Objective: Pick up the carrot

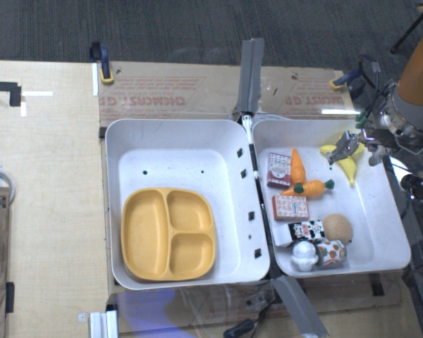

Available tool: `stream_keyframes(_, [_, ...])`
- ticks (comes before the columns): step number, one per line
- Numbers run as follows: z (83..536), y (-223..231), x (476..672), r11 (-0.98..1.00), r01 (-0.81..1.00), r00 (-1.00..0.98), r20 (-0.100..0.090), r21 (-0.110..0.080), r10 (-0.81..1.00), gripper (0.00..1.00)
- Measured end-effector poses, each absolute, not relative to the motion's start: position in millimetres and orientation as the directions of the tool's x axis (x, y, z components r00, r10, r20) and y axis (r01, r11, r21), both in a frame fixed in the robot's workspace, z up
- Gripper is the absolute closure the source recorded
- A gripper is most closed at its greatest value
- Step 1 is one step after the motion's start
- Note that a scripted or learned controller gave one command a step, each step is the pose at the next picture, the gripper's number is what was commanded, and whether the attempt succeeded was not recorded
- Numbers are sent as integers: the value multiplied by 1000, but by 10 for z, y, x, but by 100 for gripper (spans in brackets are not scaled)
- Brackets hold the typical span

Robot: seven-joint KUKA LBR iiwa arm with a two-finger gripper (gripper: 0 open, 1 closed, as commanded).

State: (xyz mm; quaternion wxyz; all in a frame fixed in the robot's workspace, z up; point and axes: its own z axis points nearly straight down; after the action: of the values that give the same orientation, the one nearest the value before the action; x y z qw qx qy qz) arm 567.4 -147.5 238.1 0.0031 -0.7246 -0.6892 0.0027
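The left bin [120,189] holds a yellow divided plate [169,232] toward its near left corner. In the right bin [391,252] a yellow banana [347,163] lies near the far right, with small printed cartons [279,170] toward the left wall and a tan ball [337,227] beside a white toy [304,254] at the near edge.

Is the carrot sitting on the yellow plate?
No, the carrot lies in the right bin among the small boxes, while the yellow plate is in the left bin.
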Motion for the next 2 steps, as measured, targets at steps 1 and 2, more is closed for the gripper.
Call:
stream_keyframes(1, [2427, -1485, 5676, -51, 999, 51, 1, -16, 999, 100])
stream_keyframes(2, [2427, -1485, 5676, -51, 999, 51, 1, -16, 999, 0])
